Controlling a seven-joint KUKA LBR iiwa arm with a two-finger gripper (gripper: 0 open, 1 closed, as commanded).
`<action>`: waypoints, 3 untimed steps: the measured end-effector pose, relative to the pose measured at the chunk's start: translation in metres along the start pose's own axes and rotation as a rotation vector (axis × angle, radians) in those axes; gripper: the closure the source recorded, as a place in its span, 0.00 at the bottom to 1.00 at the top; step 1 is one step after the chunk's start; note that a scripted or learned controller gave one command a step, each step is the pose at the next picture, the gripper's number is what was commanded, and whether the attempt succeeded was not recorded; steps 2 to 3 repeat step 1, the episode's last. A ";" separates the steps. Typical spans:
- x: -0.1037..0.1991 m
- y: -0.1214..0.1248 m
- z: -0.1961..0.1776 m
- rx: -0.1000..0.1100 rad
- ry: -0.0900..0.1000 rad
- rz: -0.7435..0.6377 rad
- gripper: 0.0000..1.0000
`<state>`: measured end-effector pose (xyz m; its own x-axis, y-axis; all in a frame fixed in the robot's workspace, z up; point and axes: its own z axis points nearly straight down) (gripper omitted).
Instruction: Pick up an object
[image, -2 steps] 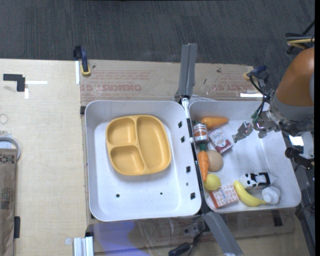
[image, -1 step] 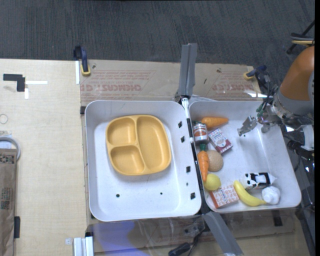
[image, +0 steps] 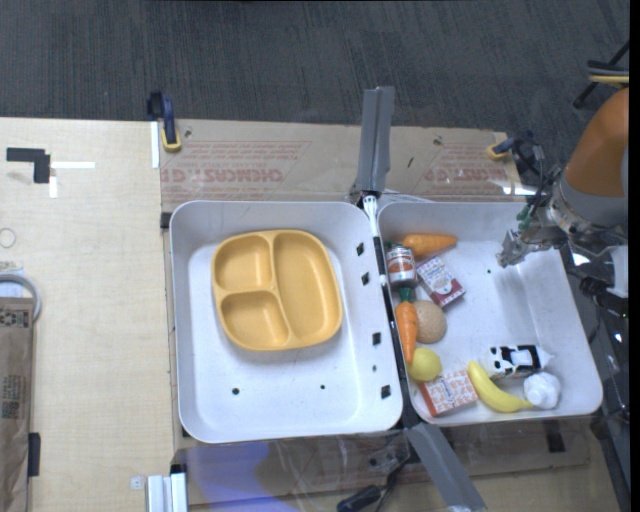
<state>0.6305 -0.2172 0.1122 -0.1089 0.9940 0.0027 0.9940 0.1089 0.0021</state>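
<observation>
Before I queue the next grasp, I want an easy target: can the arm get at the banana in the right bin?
Probably yes. The banana lies near the right bin's front wall, uncovered from above, though the black-and-white toy and a white ball crowd it. The gripper sits over the bin's far right corner.

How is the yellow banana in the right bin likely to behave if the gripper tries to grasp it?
The banana looks smooth and curved, so it may slip or pivot when squeezed. It probably won't roll far. The white ball and toy cow beside it crowd the approach.
</observation>
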 end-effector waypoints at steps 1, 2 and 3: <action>-0.007 0.029 -0.071 0.000 -0.006 -0.250 1.00; -0.007 0.029 -0.071 0.000 -0.006 -0.250 1.00; -0.007 0.029 -0.071 0.000 -0.006 -0.250 1.00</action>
